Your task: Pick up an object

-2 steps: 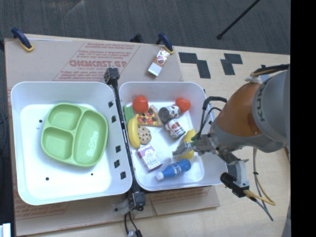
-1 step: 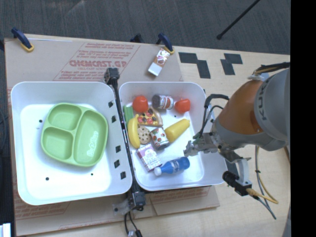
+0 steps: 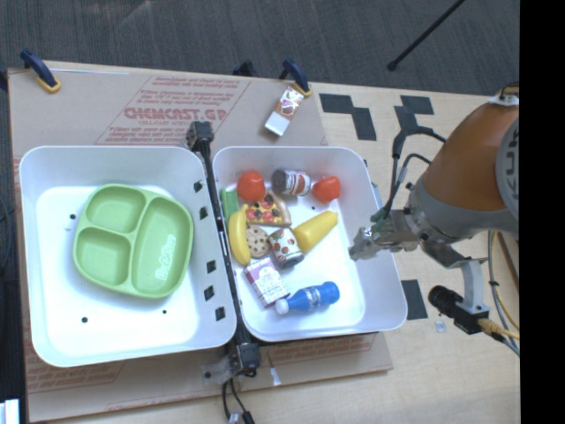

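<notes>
Nearest in the right bin (image 3: 381, 303) lies a blue bottle (image 3: 311, 297), long axis left-right. The gripper (image 3: 364, 244) hovers at the bin's right rim, its grip state unclear. Farther left, the toy pile (image 3: 269, 223).

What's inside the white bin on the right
The right bin holds toy food: two tomatoes, a banana, a pizza slice, a cookie, a yellow piece, a blue bottle and small cartons. Anything beneath the pile is covered.

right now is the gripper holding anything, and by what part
Nothing is held. The gripper sits at the right bin's right wall, apart from the toys.
</notes>
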`<state>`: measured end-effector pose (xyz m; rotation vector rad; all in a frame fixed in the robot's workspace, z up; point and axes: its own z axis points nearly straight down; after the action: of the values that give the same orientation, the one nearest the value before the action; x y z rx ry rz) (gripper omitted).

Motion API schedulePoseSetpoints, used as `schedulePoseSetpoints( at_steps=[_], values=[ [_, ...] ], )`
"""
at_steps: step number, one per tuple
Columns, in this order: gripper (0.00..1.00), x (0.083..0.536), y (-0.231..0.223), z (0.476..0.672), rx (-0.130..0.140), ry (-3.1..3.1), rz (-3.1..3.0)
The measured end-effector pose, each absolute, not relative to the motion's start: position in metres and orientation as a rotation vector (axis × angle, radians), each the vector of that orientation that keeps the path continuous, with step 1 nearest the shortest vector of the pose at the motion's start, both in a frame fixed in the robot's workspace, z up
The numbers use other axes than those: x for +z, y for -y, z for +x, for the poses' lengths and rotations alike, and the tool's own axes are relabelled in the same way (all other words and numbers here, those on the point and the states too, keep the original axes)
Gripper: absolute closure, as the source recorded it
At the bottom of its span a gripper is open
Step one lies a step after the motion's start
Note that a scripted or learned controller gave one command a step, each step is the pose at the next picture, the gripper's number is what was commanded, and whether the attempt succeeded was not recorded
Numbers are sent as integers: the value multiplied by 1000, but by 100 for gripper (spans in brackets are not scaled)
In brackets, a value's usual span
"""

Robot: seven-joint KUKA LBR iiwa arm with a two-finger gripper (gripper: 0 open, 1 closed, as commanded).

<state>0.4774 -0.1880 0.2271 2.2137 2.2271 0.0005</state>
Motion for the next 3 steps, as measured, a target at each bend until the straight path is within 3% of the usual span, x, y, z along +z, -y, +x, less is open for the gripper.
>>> schedulePoseSetpoints(
  at_steps=[1,2,3],
  values=[
    [100,204,211,476,-4,-2230,2217],
    [100,217,211,477,0,-2227,2214],
    [100,283,212,477,1,-2226,2212]
  ],
)
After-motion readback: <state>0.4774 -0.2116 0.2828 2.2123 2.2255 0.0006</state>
